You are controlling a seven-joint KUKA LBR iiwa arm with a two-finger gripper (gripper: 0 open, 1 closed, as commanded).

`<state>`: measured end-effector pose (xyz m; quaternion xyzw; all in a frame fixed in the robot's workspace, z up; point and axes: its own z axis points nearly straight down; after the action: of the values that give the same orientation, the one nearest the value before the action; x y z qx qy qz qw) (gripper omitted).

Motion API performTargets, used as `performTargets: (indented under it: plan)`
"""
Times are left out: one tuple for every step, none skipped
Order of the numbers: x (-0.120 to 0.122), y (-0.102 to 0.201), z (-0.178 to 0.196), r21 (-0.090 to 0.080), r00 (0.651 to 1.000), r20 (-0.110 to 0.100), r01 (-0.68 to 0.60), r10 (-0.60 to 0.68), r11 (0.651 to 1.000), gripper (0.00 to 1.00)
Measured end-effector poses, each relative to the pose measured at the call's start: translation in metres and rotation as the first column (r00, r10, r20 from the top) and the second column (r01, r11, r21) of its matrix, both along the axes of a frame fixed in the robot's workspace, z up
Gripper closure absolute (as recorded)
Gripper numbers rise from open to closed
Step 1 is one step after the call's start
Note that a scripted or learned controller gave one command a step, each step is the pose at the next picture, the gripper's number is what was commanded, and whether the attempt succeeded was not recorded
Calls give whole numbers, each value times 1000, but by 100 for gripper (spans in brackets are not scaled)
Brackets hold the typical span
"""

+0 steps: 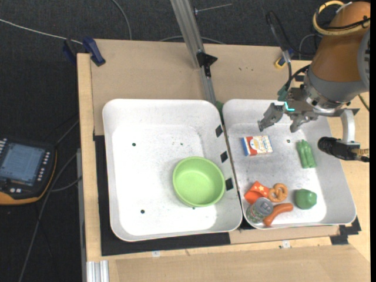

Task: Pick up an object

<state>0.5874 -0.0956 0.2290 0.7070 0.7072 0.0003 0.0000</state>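
My gripper (286, 121) hangs over the back of the right bin (235, 113), its two dark fingers spread apart with nothing between them. Just below it and to the left lies a small white, blue and red box (257, 145). A green pickle-like piece (305, 154) lies to the right of the box. Near the bin's front edge sit an orange piece (257, 190), a pretzel (278, 190), a red sausage (277, 212), a round grey lid (261, 207) and a green pepper (305, 199).
The left bin (123, 157) holds a light green bowl (198, 181) near its right wall. A metal pole (191, 34) rises at the back between the bins. A pendant (23, 166) lies off the bench at the left.
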Motion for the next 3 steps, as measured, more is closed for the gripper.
performTargets:
  plan:
    - [0, 0, 0, 0, 1000, 0, 0, 0, 1000, 0]
    - [-7, -3, -61, 0, 1000, -5, 0, 0, 1000, 0]
    - [1, -5, -108, 0, 1000, -4, 0, 0, 1000, 0]
